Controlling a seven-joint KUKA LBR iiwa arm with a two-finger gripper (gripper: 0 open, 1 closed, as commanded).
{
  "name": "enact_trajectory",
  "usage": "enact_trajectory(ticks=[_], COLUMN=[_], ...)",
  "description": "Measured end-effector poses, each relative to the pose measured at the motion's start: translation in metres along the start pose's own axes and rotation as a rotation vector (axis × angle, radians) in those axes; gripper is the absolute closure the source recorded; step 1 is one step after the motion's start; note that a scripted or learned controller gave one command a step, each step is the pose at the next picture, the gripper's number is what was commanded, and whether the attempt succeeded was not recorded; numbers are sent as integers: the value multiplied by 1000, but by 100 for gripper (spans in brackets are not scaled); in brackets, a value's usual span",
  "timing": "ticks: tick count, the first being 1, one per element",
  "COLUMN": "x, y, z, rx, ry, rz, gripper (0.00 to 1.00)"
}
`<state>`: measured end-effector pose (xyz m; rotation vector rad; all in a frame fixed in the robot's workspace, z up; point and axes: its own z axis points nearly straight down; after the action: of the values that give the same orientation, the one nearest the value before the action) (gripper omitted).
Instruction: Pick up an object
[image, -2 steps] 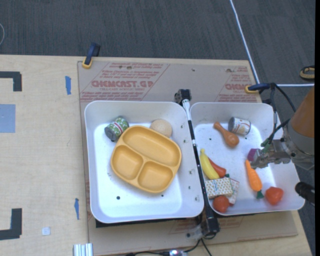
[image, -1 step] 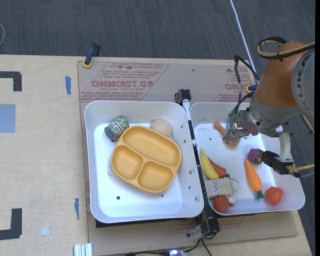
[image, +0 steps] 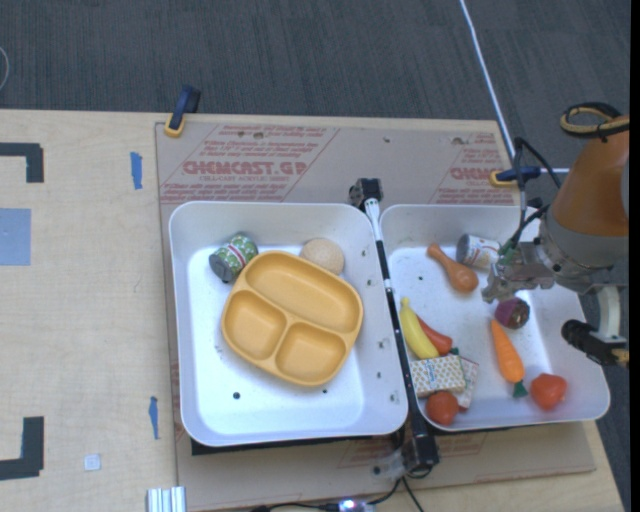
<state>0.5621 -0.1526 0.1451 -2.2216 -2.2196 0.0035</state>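
Hand (image: 512, 285) hovering over purple fruit (image: 512, 313) in right bin (image: 590, 405); opening impossible to tell. Risking a glancing miss, nudging fruit toward nearby carrot (image: 507, 352).

- The arm (image: 590, 200) enters from the right edge of the frame, at mid-height, its orange band uppermost.
- Its grey wrist angles down and to the left.
- The gripper (image: 510, 283) sits right of centre; the fingers' spacing is unclear.
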Motion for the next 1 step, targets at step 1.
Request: enact_trajectory(ticks=[1], x=[1], y=[0], z=[0], rx=[-1], ry=[1], rz=[-1], gripper=[0])
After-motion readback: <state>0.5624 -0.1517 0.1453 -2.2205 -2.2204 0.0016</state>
